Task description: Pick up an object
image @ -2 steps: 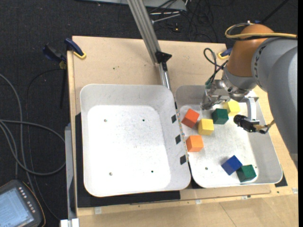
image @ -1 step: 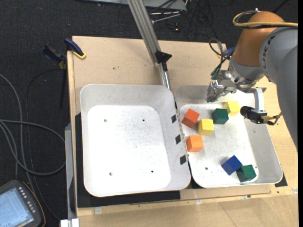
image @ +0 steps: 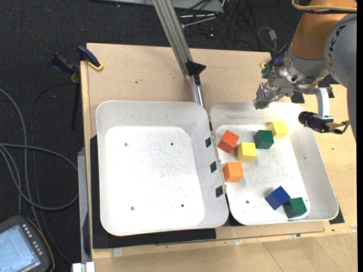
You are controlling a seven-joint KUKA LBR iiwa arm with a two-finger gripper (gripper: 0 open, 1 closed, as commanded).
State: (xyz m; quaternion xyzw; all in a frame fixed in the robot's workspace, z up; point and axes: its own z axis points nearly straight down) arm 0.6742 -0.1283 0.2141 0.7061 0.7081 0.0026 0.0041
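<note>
Blocks sit scattered in the right bin (image: 317,169): two orange cubes (image: 228,141) (image: 233,171), two yellow (image: 247,151) (image: 278,129), two green (image: 264,139) (image: 295,207), one blue (image: 277,197). The gripper (image: 262,101) hangs over the bin's far edge, nothing visibly between its fingers; their spacing cannot be told.

Light falls evenly from above, bright on the two white bins (image: 153,169) and the pale bench (image: 142,72), while the floor around stays dark. The bin floors are near washed out, with faint speckle. Shadows are short and soft beside the blocks. The picture is a little grainy and soft; the gripper (image: 264,101) looks slightly blurred.
</note>
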